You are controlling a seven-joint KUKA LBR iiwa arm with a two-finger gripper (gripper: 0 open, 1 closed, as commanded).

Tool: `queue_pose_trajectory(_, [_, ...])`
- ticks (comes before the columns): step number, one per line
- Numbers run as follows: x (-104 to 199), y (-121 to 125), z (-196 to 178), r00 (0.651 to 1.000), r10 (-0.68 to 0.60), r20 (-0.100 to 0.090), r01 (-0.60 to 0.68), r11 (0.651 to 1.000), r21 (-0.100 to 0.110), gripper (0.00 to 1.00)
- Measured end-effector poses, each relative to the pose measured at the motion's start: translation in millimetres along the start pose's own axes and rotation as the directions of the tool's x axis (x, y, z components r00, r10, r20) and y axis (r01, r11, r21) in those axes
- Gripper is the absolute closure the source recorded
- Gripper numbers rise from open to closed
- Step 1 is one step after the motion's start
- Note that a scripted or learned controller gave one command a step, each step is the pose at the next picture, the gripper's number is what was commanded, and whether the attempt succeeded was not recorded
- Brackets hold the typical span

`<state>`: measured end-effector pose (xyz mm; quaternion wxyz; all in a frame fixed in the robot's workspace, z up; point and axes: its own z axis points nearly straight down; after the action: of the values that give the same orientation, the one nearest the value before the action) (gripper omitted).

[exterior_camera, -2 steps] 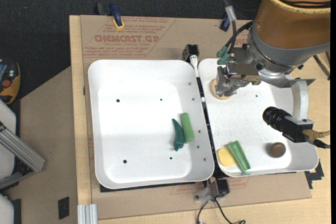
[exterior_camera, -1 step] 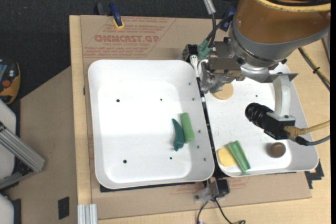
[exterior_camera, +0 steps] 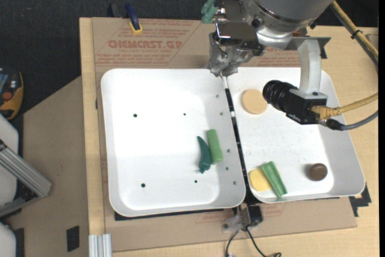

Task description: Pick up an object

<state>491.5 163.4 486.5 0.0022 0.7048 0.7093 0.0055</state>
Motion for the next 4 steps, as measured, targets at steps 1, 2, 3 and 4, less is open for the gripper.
queue_pose_trajectory(1, [6,-12,-28,1.0,0.005,0.003,-0.005,1.0,0.007,1.0])
queue_pose_trajectory(2, [46,-13,7,1.0,0.003,0.006,-0.003,1.0,0.016,1.0])
queue_pose_trajectory(3, [-14,-12,-36,1.0,0.011,0.004,-0.011,1.0,0.005,1.0])
queue_pose_trajectory(4, [36,-12,-49,1.0,0.001,0.002,-0.001,1.0,0.007,1.0])
